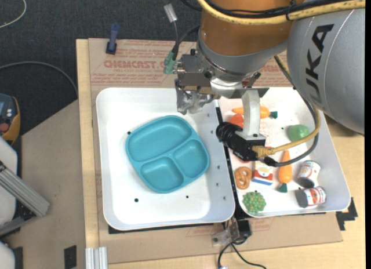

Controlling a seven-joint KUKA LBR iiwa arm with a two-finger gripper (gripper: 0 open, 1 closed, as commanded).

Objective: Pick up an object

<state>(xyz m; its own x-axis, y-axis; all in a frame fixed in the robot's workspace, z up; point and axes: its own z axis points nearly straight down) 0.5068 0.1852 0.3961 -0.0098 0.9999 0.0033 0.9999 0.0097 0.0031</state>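
Plainly, the small objects lie in the right bin (333, 172): a pretzel (242, 175), a carrot (284, 171), broccoli (254, 202) and a green piece (298, 131). The gripper (194, 101) hangs over the divide between the bins, just behind the blue divided plate (167, 153) in the left bin (113, 146); whether it grips anything cannot be told.

Teal tray (167, 153) fills left bin (110, 163) mid, right bin (333, 169) crowded w/ toys
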